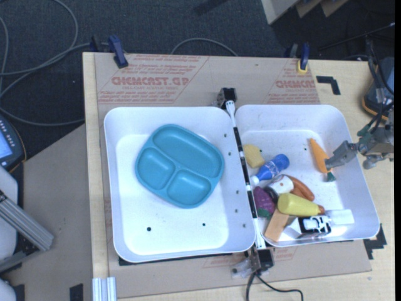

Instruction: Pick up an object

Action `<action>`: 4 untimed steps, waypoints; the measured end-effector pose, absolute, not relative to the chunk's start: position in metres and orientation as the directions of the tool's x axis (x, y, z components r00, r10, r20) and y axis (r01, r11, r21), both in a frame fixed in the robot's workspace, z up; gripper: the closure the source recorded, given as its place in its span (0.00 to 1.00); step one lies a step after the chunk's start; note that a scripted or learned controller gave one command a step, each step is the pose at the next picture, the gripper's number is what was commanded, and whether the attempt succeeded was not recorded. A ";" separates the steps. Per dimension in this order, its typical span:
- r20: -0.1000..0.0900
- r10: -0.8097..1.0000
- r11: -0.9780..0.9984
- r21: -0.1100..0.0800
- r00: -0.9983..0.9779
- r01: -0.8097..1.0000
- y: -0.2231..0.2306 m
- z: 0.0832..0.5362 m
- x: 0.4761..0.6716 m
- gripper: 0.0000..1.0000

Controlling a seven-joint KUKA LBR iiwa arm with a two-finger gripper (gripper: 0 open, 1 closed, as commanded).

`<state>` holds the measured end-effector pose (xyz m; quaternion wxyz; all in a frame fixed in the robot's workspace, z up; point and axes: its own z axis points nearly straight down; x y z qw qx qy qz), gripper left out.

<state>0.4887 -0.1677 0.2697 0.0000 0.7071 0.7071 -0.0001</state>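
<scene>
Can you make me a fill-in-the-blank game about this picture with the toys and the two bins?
1. The blue divided plate lies in the ____ bin of the camera view.
2. The toy carrot near the tool is colored ____.
3. The small bottle in the right bin has a ____ cap.
4. Both bins are colored ____.

Missing words: left; orange; blue; white

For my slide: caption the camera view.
Gripper at the right bin's edge near a carrot; blue plate in the left bin.
</scene>
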 end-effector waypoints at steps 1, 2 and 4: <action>0.000 1.000 0.001 -0.005 -0.001 1.000 -0.201 0.137 0.566 0.00; 0.013 1.000 0.004 -0.003 -0.004 1.000 -0.218 0.083 0.574 0.00; 0.000 1.000 0.007 -0.002 -0.007 1.000 -0.158 0.084 0.622 1.00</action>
